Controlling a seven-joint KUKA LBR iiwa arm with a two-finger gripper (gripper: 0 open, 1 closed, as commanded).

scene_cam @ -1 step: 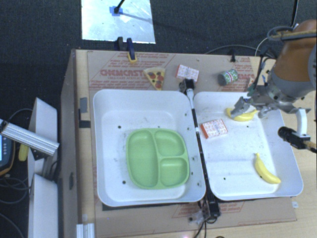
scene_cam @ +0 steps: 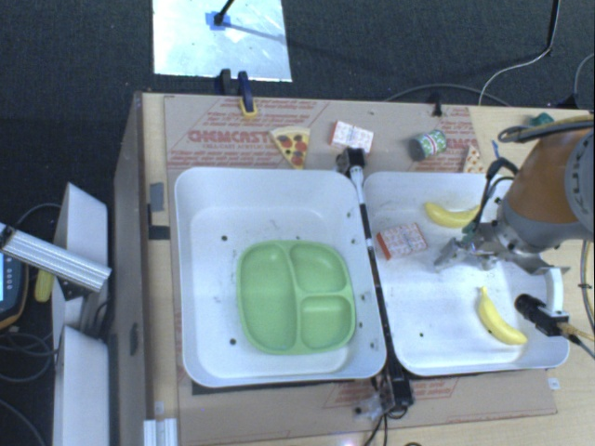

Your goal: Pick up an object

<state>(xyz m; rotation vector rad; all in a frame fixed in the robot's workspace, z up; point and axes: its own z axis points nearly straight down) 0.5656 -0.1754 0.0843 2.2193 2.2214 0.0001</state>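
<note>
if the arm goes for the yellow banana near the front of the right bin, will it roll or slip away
The curved yellow banana lies flat on the smooth white right bin, so it would probably pivot or slide rather than roll. Its glossy, even skin suggests light plastic, likely stiff and somewhat slippery. It tapers at the ends, so a mid-body grip seems safest.

Both bins are plain white — the left bin [scene_cam: 209,249] and the right bin [scene_cam: 418,295] alike. A pale green divided plate [scene_cam: 296,297] lies in the left one. In the right, two yellow bananas [scene_cam: 450,216] [scene_cam: 499,318] and a small card [scene_cam: 402,241] printed in a red-and-white grid. On the brown cardboard [scene_cam: 232,124] with red lettering: a yellow-and-red pizza slice [scene_cam: 291,144], a green-and-white can [scene_cam: 429,143]. The arm [scene_cam: 553,189] shows orange — grey below.
</note>
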